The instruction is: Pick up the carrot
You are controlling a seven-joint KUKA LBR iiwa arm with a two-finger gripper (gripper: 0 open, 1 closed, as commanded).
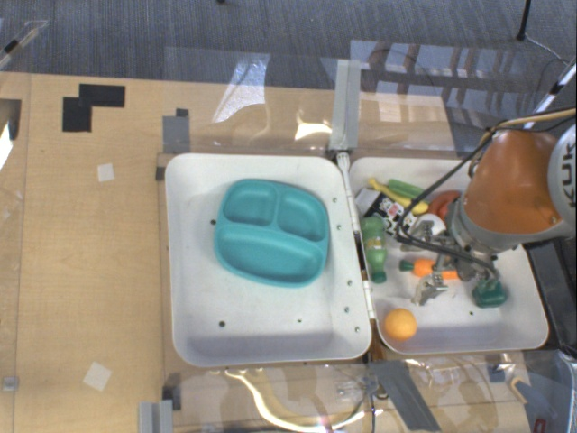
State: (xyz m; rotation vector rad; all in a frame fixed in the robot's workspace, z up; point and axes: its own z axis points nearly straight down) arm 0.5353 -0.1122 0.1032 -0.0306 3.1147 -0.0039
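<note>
We record a wooden bench point(81, 269) bearing two shallow white bins side by side. The left bin point(194, 323) holds one teal divided plate point(270, 231) with three compartments, lying flat near the middle and slightly toward the far side.

The right bin point(514, 327) holds the mixed lot. We list an orange ball-shaped fruit point(399, 324) near the front left corner; a green bottle point(374, 246) lying along the left wall; a small packet with black, white and red print point(386, 208) just beyond it, whose lettering we cannot read; a green and yellow item point(397, 189) at the far side, partly hidden; a red item point(440, 207) half under the arm; and a dark green object point(489, 292) toward the right.

The carrot point(420, 265) shows as a short orange piece near the middle of the right bin, between the green bottle and the dark green object, just beside the gripper.

The grey arm with its orange band point(509, 183) reaches in from the right and hangs over this bin. A partial dark letter shows on the arm's casing at the frame edge; we cannot read the word. The gripper point(433, 287) sits low in the bin, touching or just next to the carrot. We cannot tell how the jaws stand, nor whether anything lies between them
</note>
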